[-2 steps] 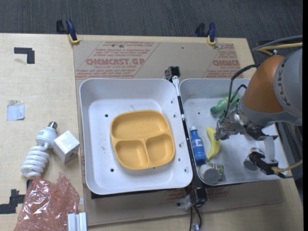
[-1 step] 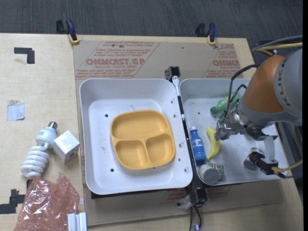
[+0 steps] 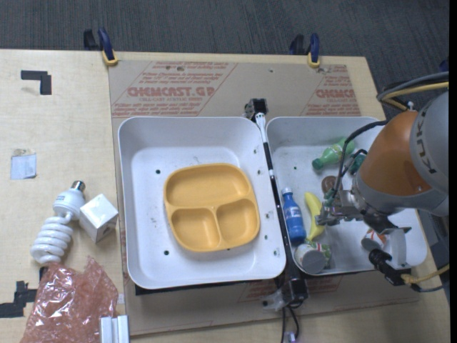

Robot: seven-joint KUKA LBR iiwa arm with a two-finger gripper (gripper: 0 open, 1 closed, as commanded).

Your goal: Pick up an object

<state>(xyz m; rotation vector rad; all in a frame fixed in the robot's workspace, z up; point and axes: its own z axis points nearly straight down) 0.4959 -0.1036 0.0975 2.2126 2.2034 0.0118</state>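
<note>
We count two white bins: the left bin [image 3: 136, 191] and the right bin [image 3: 293, 138]. In the left one lies one yellow divided tray [image 3: 212, 207]. In the right we count one blue bottle [image 3: 292, 216], one banana [image 3: 314, 213], one green bottle [image 3: 330, 156] and one grey cup [image 3: 312, 258]. On the counter [image 3: 57, 134] we count one spiral bulb [image 3: 56, 229], one white cube [image 3: 98, 216] and one pink plastic bag [image 3: 71, 306]. Two blue clamps [image 3: 106, 46] grip the board's far edge.

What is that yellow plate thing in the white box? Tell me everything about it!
The yellow tray looks like smooth plastic, squarish with rounded corners. Raised ridges split it into three compartments: one wide one along the far side and two smaller ones nearer the camera. It lies flat, right side up and slightly turned, in the middle of the left bin. It rests on the bin's floor.
</note>
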